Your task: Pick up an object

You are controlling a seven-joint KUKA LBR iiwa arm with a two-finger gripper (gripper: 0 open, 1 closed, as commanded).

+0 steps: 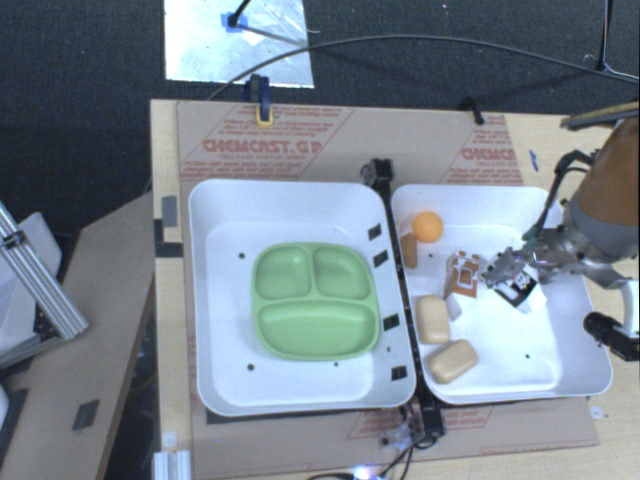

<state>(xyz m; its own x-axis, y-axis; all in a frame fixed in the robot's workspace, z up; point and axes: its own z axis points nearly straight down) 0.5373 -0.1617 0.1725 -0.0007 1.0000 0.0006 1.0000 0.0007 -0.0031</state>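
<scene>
Nearest you, a tan soap bar (451, 360) lies below the brown-and-white card (463, 275). Your pincer (503, 268) hovers just right of that card, its opening impossible to tell. Center it squarely before closing.

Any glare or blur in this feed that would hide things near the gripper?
Camera view: even, soft light with faint shadows; the right bin floor is bright white but not washed out; the gripper area is slightly soft, so its fingers blur into the small brown-and-white item; the orange ball and green tray read clearly.
</scene>
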